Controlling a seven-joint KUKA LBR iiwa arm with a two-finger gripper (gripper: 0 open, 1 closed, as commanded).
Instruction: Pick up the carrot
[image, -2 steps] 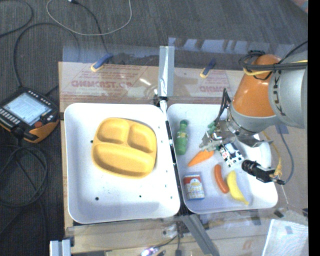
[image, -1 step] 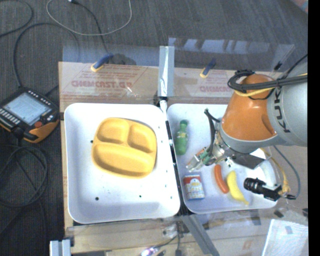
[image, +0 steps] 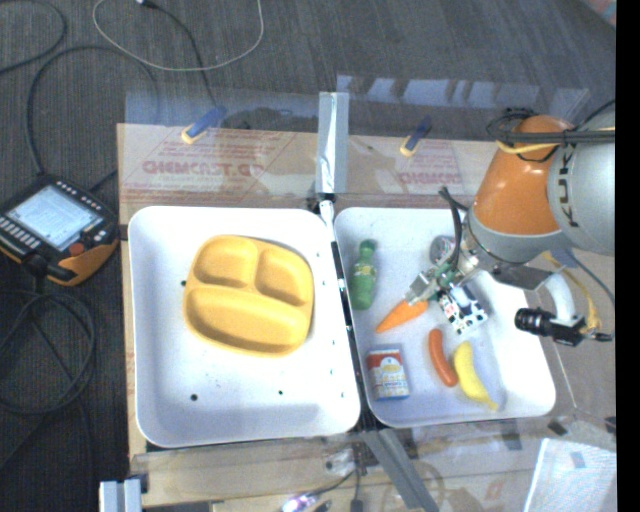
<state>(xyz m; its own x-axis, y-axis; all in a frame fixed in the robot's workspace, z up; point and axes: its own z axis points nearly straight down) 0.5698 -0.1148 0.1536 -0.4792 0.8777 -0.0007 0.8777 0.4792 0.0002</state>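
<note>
The carrot, orange with a green leafy end, lies at a slant in the middle of the right bin, its green end pointing up and to the right. My gripper hangs just over that green end, at the carrot's upper right, below the arm's orange band. The carrot's orange body rests on the bin floor. The gripper's black and white parts partly hide the bin floor to the right of the carrot.
The right bin also holds a green bottle at the left, a red can in front, a red sausage and a banana. A yellow divided plate sits in the left bin.
</note>
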